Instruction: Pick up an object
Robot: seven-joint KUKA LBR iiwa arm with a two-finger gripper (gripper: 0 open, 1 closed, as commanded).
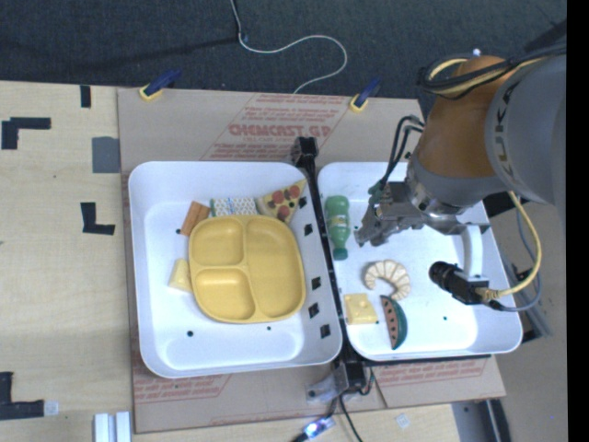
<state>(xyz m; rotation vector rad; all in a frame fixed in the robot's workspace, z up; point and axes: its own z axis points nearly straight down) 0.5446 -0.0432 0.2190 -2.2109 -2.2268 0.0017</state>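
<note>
Pincer: the gripper (pixel 368 233) is seen low over the right bin (pixel 502 339), near its left wall; whether anything is gripped cannot be told, since the tips are dark and small against the wrist.
Nearest object: a green bottle (pixel 337 224) lies just beside the gripper, along the divider between the bins. It is judged the likeliest target, being closest to the tips.
Other candidates: a croissant-like pastry (pixel 388 276) rests below the gripper, with a yellow cheese wedge (pixel 360 309) and a watermelon slice (pixel 394 322) nearer the front rim. All are apart from the tips.
Arm: the wrist is angled down and leftward from the right, which is judged to suit a reach toward the divider side.
Cable: a black fitting (pixel 453 278) and a yellow cable (pixel 515 284) hang beside the wrist over the bin floor.
Left bin: the left bin (pixel 152 330) holds a yellow divided plate (pixel 247 270), under which smaller toys are partly hidden.
Surface: both bins are set on a cardboard sheet (pixel 276 127) clipped to a wooden bench (pixel 55 247).
Room: dark carpet (pixel 110 17) lies beyond, crossed by a thin white cord (pixel 294 46).
</note>
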